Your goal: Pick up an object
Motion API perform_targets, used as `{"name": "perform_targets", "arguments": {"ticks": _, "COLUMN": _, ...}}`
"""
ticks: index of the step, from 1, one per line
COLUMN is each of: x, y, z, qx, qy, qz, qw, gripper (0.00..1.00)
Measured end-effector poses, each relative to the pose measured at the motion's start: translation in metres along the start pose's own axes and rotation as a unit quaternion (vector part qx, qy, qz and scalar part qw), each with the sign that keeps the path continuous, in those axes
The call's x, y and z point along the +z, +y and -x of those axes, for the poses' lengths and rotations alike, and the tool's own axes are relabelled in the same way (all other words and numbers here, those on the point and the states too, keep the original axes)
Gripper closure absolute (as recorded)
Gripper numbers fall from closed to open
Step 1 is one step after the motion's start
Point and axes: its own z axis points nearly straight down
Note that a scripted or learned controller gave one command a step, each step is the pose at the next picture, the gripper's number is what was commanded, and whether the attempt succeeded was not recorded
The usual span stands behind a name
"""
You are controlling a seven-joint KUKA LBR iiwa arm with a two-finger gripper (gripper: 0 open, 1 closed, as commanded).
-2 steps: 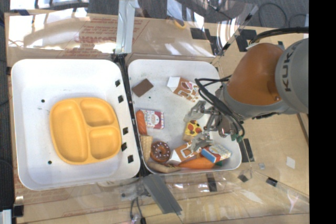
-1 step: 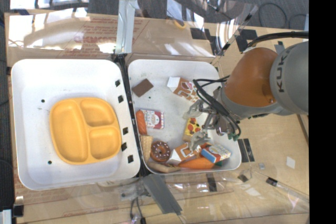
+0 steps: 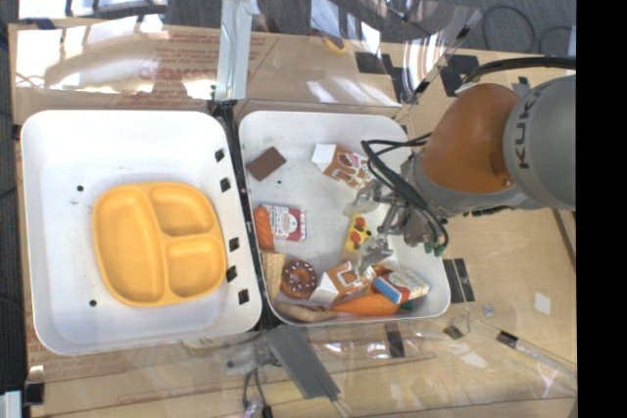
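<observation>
The right bin (image 3: 323,124) holds several small toy food items: a brown square (image 3: 265,162), a white and orange piece (image 3: 345,166), a red and white packet (image 3: 284,222), a yellow piece (image 3: 357,233), a chocolate doughnut (image 3: 298,279) and a carrot (image 3: 364,305). My gripper (image 3: 377,232) hangs low over the right part of this bin, just right of the yellow piece. Nothing shows between its fingers. The grey arm with its orange band (image 3: 468,152) comes in from the right.
The left bin (image 3: 49,152) bears a yellow divided plate (image 3: 157,242). More toy items crowd the right bin's front corner, among them a red and white box (image 3: 402,289). Cables loop beside the wrist. Cardboard and clear plastic lie around the bins.
</observation>
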Motion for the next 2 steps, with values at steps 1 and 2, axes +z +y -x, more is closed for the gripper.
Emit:
{"name": "perform_targets", "arguments": {"ticks": 1, "x": -0.001, "y": 0.013, "z": 0.004, "qx": -0.006, "qy": -0.004, "qz": -0.005, "qw": 1.0000, "gripper": 0.00}}
{"name": "perform_targets", "arguments": {"ticks": 2, "x": -0.001, "y": 0.033, "z": -0.006, "qx": -0.023, "qy": -0.009, "qz": -0.008, "qw": 0.9997, "gripper": 0.00}}
